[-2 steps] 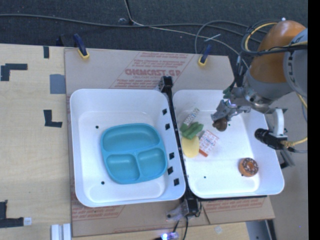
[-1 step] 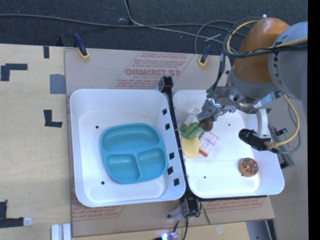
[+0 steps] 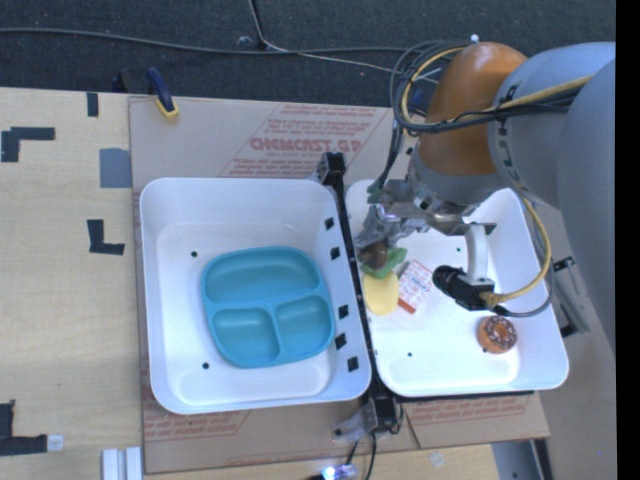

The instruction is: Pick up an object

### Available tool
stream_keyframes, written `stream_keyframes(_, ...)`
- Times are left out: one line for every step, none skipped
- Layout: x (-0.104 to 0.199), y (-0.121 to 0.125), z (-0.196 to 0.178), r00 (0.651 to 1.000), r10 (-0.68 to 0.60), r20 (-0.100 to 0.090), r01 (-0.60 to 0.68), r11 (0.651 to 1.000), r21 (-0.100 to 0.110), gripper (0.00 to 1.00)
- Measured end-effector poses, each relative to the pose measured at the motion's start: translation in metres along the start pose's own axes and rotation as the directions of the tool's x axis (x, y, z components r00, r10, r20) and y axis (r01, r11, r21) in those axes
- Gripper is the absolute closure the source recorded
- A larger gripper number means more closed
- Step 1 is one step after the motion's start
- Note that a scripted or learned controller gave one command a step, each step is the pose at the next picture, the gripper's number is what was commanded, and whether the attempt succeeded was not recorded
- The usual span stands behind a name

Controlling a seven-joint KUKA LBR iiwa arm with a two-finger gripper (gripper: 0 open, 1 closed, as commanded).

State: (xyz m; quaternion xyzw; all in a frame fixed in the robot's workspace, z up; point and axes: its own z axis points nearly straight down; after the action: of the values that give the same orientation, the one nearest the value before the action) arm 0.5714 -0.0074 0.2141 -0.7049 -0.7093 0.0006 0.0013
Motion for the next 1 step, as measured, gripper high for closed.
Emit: stream_keyframes(0.0591, -0.0082, 0.0059, 1.000, 0.000, 0.001, 0.000, 1.000, 0.000, 1.00)
